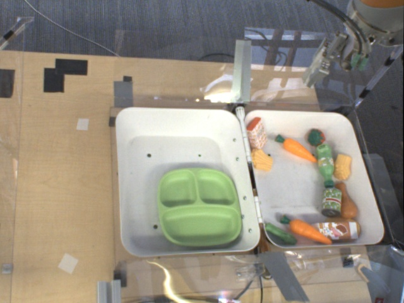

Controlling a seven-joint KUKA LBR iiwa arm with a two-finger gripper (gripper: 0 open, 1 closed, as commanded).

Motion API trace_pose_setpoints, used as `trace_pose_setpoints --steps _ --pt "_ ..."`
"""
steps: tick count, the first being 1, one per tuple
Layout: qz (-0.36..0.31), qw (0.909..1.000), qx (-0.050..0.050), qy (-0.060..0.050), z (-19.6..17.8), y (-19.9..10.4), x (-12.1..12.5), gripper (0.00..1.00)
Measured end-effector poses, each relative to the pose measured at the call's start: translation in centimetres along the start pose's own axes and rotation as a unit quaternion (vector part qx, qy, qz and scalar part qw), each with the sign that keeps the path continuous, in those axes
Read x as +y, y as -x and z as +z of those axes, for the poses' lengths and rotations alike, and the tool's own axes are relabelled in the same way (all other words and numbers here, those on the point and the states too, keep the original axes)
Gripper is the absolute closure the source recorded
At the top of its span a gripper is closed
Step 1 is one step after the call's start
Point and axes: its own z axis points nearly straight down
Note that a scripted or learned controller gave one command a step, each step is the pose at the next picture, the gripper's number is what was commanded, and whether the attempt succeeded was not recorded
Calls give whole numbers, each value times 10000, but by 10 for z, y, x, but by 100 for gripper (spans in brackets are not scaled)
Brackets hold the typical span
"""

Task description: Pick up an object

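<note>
Orange-banded, your arm sits at the upper right of the frame, its gripper (pixel 328 59) above the far edge of the right bin (pixel 297 188) and clear of everything in it; you cannot tell how its jaws stand. Toy food lies along that bin's right side and lower edge: a carrot (pixel 297 148) near the top, another carrot (pixel 309 231) at the bottom. A green tray (pixel 199 207) fills the left bin (pixel 145 137).

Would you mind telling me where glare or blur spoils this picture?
Camera view: bright glare on the clear panel behind the bins, and more reflection along the bottom edge; the gripper at top right looks soft; the green tray and the toy food in the right bin are evenly lit, sharp.
</note>
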Motion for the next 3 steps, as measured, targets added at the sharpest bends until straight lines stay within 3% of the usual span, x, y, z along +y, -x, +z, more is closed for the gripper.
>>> trace_pose_setpoints --steps 3 --pt "-86 9999 -95 23 -31 6 7 100"
